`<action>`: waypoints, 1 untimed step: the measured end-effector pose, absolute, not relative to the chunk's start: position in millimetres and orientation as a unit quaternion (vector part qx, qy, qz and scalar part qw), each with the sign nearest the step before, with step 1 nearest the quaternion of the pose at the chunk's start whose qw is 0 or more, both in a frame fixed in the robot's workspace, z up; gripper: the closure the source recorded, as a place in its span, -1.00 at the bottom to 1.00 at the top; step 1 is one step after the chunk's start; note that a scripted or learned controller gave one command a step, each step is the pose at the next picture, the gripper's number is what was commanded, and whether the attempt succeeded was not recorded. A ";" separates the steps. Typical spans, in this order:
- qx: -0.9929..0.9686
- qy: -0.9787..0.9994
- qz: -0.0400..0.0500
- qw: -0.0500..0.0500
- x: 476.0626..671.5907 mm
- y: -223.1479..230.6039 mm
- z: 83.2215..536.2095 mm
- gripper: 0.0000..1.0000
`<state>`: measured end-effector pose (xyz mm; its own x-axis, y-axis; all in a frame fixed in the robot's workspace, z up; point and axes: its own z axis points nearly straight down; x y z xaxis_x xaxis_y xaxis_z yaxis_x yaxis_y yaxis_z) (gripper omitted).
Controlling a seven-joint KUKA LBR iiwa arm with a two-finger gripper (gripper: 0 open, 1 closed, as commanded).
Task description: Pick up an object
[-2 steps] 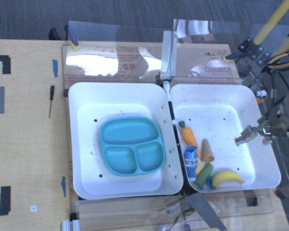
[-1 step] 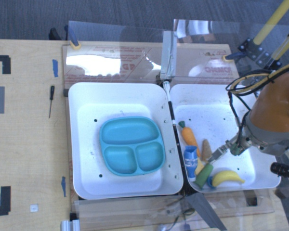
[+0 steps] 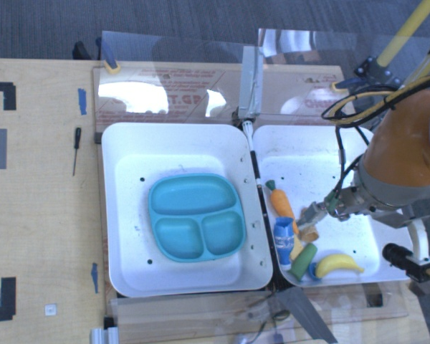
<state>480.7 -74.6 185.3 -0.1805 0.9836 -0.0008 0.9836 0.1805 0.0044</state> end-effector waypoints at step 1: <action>0.574 0.819 -0.001 -0.002 494.8 -107.3 141.9 -1.00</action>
